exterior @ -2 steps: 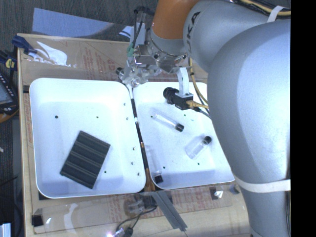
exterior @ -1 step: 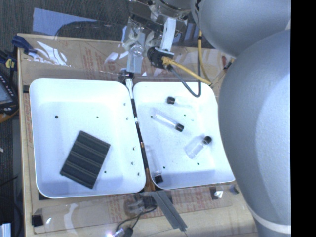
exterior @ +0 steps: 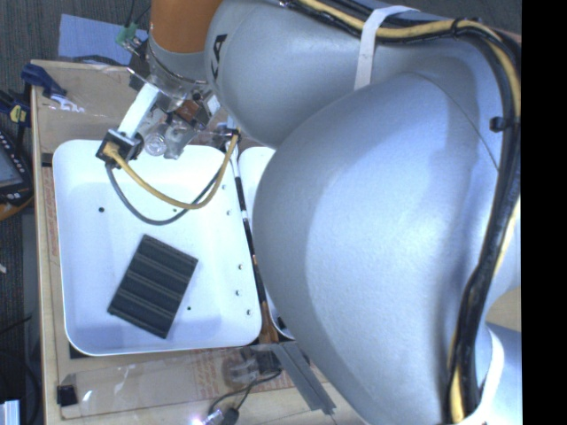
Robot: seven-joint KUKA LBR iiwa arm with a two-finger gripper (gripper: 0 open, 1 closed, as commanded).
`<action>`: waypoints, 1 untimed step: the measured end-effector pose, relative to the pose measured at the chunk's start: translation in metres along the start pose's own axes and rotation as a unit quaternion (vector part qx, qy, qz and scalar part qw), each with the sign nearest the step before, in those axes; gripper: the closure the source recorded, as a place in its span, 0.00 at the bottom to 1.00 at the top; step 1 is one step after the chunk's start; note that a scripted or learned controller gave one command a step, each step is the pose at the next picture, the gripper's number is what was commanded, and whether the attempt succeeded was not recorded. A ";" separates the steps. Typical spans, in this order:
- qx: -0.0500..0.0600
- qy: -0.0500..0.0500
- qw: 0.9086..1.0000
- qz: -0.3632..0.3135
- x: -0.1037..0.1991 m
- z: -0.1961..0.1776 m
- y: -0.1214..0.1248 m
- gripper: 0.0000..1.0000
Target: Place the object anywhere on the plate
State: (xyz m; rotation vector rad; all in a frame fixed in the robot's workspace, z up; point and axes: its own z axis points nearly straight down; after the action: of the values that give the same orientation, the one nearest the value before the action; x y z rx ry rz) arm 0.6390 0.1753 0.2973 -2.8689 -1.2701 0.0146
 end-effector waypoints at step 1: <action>-0.002 0.000 1.000 -0.019 -0.070 0.068 -0.004 1.00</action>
State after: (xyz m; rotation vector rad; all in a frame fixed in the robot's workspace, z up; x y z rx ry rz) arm 0.5884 0.1262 0.2299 -2.8465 -1.3264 0.0132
